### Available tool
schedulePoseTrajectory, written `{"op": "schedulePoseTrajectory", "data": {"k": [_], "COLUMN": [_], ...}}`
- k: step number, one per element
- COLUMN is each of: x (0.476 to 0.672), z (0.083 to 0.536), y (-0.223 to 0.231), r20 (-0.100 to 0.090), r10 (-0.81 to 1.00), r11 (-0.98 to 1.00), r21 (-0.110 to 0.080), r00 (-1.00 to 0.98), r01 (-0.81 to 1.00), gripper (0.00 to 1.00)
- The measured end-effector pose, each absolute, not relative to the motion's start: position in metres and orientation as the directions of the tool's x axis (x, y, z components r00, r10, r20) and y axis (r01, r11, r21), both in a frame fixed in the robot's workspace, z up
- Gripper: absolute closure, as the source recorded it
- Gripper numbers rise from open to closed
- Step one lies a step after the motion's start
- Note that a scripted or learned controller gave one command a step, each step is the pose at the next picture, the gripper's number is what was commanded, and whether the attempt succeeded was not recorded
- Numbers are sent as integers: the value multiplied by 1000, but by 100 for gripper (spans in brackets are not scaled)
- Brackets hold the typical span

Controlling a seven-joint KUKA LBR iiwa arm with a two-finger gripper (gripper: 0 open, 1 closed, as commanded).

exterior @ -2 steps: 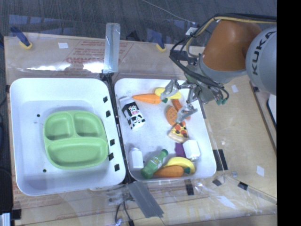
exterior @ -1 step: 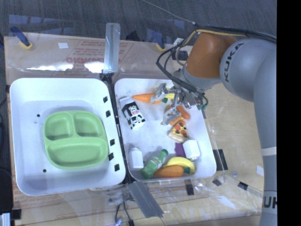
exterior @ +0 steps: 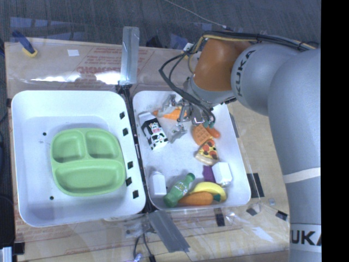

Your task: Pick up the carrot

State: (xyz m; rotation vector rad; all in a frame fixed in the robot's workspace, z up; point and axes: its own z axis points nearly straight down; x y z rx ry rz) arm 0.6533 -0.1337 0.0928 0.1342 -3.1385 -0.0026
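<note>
The grey arm (exterior: 283, 91) reaches in from the right, its orange band (exterior: 215, 64) sitting over the far end of the right bin (exterior: 240, 162); the end effector (exterior: 182, 116) hangs low over that bin's far part, its metal fingers (exterior: 177, 129) pointing down and toward the left; the carrot (exterior: 172, 114), a small orange piece, lies right at those fingers near the bin's far wall, but whether it sits between them or just beside them I cannot tell, and likewise I cannot tell how wide the fingers stand. Just left of the end effector lies a black-and-white milk carton (exterior: 155, 134); to its right sit an orange waffle-like piece (exterior: 202, 134) and, nearer the camera, a pizza slice (exterior: 207, 153). Along the bin's near wall lie a green bottle (exterior: 180, 190), a banana (exterior: 210, 189), an orange bread-like roll (exterior: 196, 199), a purple item (exterior: 208, 173), a white block (exterior: 222, 173) and a small white container (exterior: 158, 183), all close together. The left bin (exterior: 27, 146) holds a green divided plate (exterior: 86, 161), well apart from the arm. Both bins rest side by side on the worktop (exterior: 262, 146).
</note>
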Motion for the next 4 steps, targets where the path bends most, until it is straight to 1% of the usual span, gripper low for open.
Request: {"op": "schedulePoseTrajectory", "data": {"k": [1, 2, 3, 4], "x": [655, 636, 634, 636], "z": [105, 265, 258, 124], "y": [-133, -157, -156, -139], "r20": [-4, -16, -4, 9], "r10": [-91, -191, -192, -350], "r11": [996, 981, 981, 937], "r21": [0, -8, -2, 7], "r00": [-996, -981, -981, -937], "r01": [-91, -191, -192, -350], "gripper": [100, 100, 0, 0]}}
